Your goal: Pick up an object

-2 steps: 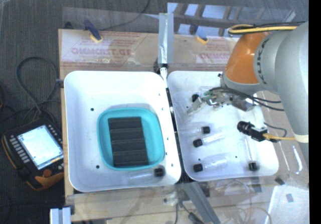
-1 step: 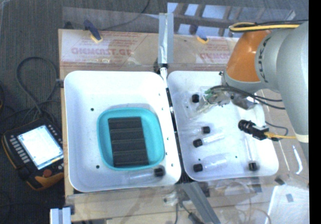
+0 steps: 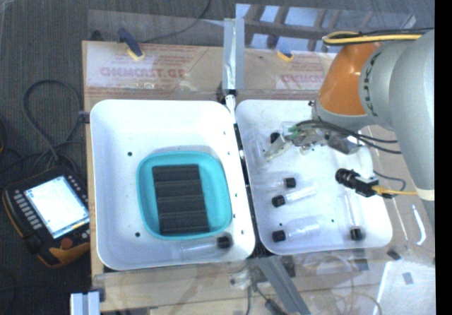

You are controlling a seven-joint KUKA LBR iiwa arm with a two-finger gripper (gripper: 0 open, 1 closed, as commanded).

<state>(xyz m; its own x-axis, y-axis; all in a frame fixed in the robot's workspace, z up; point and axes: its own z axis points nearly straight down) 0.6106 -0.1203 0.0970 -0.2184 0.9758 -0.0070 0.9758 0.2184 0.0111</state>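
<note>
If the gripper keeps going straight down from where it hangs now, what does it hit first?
Probably the bare floor of the right bin, near its upper edge. The gripper hangs there, with a clear capped tube just beside it; depth is hard to judge, so it might brush that.

Robot lab, teach pendant (image 3: 49, 216), cabled bench (image 3: 169, 70)
</note>
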